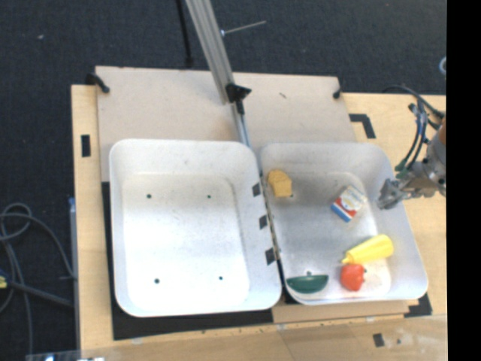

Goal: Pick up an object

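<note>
While the gripper (391,194) hangs at the right bin's (316,160) right rim, whether its fingers are apart or together cannot be told, since they are small and blurred. Just beside them, inside the bin, lies a white carton with red and blue marks (347,204). Nearer the camera sit a yellow object (370,250), a red one (353,277) and a dark green piece (308,282). A tan block (280,183) rests well apart, by the divider. Most of the arm is cut off.
</note>
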Available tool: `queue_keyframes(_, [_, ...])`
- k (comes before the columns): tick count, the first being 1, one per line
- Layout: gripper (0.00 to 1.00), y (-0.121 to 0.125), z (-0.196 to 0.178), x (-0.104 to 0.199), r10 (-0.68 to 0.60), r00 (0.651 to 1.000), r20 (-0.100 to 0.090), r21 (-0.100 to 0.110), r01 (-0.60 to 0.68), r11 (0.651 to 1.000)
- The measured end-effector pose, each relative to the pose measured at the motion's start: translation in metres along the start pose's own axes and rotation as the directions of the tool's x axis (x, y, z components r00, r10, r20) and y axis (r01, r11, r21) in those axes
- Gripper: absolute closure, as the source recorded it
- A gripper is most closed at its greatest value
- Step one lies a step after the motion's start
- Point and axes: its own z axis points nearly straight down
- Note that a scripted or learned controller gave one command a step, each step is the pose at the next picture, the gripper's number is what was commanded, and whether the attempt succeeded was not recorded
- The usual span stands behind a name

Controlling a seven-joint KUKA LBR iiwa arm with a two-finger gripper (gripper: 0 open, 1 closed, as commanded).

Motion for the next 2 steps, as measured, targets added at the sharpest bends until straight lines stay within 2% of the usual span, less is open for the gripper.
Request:
queue_keyframes(1, [1.00, 0.001, -0.029, -0.001, -0.003, 1.000, -0.002, 0.002, 0.003, 1.000])
queue_keyframes(2, [1.00, 0.017, -0.035, 0.056, -0.006, 1.000, -0.003, 0.003, 0.006, 1.000])
